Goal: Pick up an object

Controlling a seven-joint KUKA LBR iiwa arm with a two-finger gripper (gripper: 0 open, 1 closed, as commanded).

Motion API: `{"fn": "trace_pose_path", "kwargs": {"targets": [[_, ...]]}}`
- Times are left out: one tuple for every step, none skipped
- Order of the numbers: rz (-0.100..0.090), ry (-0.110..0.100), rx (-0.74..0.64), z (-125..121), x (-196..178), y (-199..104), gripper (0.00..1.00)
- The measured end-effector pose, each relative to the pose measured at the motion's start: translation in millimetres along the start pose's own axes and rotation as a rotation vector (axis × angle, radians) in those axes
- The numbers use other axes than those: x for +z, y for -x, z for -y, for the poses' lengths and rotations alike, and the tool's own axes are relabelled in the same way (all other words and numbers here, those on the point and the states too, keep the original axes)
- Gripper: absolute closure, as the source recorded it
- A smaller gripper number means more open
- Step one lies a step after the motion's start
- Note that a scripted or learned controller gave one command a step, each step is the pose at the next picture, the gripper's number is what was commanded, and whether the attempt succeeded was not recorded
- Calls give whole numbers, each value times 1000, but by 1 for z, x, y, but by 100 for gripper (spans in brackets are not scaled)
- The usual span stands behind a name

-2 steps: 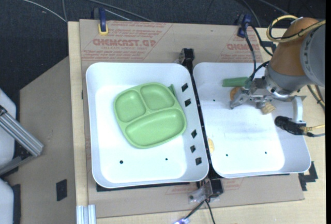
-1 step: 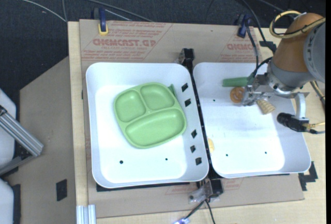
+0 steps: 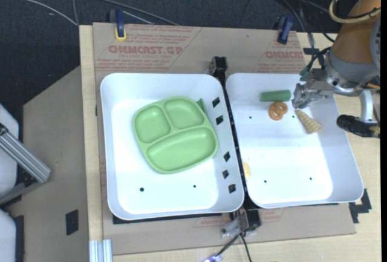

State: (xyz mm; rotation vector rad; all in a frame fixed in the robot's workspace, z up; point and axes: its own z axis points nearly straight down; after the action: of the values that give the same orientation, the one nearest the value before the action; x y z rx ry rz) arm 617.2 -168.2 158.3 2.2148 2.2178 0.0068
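Note:
My gripper point(image 3: 302, 99) hangs low over the far right part of the right bin point(image 3: 296, 188). Its tips are just right of an orange pretzel-shaped piece point(image 3: 278, 111). A tan cone-shaped piece point(image 3: 309, 122) lies just below and in front of the tips. A green flat bar point(image 3: 275, 95) rests to the left of the gripper near the bin's far wall. Nothing shows between the fingers, and their spread is too small and dark to read.
The left bin point(image 3: 121, 188) carries a green three-compartment plate point(image 3: 175, 134). A small yellow bit point(image 3: 247, 169) lies at the right bin's left wall. Black clips line the divider between the bins. The grey and orange arm point(image 3: 357, 43) comes in from the upper right.

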Motion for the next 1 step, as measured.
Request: {"fn": "trace_pose_path", "kwargs": {"targets": [[0, -1, 0, 1, -64, -1, 100]]}}
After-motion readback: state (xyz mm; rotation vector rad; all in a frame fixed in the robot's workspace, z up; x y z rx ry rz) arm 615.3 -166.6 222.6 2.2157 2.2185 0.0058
